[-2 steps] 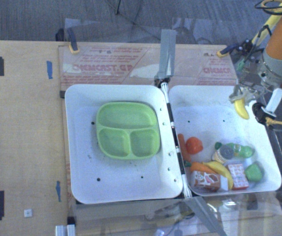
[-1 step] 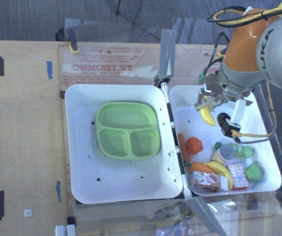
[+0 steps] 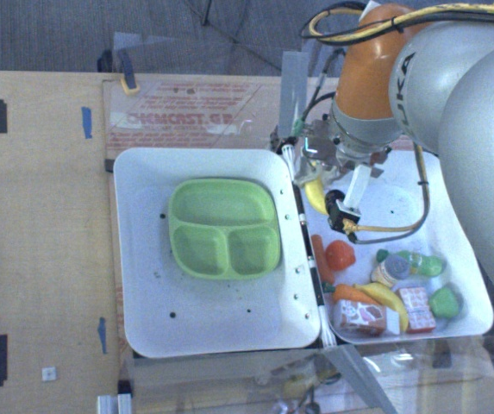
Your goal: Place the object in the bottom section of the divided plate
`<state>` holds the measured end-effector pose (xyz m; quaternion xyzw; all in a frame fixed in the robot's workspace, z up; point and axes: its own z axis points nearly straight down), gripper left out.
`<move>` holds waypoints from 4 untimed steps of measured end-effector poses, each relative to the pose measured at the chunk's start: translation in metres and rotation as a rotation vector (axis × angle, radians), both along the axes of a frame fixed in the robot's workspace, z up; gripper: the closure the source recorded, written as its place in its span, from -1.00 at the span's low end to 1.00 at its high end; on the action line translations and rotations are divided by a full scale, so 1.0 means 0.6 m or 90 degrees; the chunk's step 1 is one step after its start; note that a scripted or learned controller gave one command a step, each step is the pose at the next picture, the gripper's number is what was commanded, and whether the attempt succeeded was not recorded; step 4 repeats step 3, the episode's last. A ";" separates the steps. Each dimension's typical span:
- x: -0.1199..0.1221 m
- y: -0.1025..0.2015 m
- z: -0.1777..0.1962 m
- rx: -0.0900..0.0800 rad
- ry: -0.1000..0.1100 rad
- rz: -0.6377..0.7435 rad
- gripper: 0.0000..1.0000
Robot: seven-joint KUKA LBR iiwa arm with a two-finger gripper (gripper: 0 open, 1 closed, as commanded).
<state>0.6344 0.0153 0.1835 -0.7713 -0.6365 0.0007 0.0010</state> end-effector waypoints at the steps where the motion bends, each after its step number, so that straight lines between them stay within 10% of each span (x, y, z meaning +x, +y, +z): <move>1: -0.017 0.067 0.065 0.000 -0.001 0.131 1.00; 2: 0.052 0.088 0.000 -0.001 -0.001 0.130 1.00; 3: 0.052 0.088 0.001 -0.001 -0.001 0.130 -1.00; 4: 0.052 0.088 0.001 -0.001 -0.001 0.130 -1.00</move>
